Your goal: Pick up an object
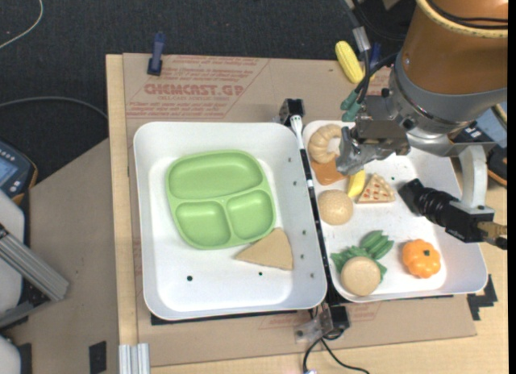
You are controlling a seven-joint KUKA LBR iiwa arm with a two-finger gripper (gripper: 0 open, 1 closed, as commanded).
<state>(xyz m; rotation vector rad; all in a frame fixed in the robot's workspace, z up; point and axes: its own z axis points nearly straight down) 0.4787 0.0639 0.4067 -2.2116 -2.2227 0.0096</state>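
Ok so the gripper [352,159] is hanging low over the back part of the right bin [399,227], coming in from the right. It sits right next to the croissant [325,142] and just above a little yellow wedge [355,184]. From this angle I honestly can't tell if it's open or closed, and nothing looks like it's being held.

Stuff up for grabs in that bin: the croissant at the back left, an orange piece [326,172] touching it from the front, the yellow wedge up against a pizza slice [376,190], and a pale round ball [334,206] near the left wall. Toward the front there's a bunch of green pods [367,246] leaning on a round bun [359,275], plus a small orange pumpkin [421,258] off to their right.

The left bin [153,195] has a green divided plate [219,197] with a tan triangular slice [266,250] at its front right corner. Both bins sit side by side on the cardboard-covered counter [193,90].
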